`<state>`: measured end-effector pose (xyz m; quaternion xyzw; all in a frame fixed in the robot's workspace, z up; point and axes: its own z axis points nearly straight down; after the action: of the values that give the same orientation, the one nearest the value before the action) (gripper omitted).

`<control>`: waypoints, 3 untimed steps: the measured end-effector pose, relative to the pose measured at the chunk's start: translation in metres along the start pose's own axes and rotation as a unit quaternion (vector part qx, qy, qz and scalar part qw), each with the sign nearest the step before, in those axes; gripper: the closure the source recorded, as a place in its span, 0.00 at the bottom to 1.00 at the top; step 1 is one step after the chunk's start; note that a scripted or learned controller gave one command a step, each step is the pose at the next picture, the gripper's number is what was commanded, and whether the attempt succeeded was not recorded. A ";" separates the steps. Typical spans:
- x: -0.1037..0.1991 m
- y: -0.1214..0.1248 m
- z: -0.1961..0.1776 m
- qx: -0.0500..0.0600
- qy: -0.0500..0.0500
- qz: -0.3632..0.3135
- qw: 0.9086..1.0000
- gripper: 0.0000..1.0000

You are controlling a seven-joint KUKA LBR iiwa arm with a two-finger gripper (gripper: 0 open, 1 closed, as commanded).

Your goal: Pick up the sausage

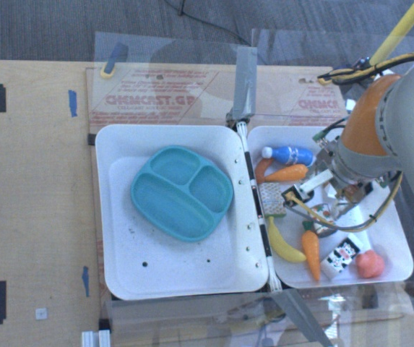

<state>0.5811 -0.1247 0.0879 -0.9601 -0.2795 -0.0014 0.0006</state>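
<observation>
The sausage [262, 169] lies at 10 o'clock in the right bin [389, 230], its long axis running 1 to 7 o'clock. The gripper [333, 195] hangs mid-bin, and I cannot tell its grip.

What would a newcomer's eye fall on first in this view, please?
Most likely the teal divided plate, lying alone in the left bin. Next, the grey, orange-banded arm, reaching in from the right over the crowded right bin, where a yellow banana and a pink ball stand out.
</observation>
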 end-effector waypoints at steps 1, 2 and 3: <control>0.030 0.055 -0.015 0.002 -0.003 0.012 1.000 0.00; 0.025 0.076 0.000 0.000 -0.002 0.000 1.000 0.00; 0.019 0.108 0.001 0.025 -0.005 -0.046 0.999 0.00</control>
<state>0.6554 -0.2054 0.0865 -0.9460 -0.3232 0.0103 0.0227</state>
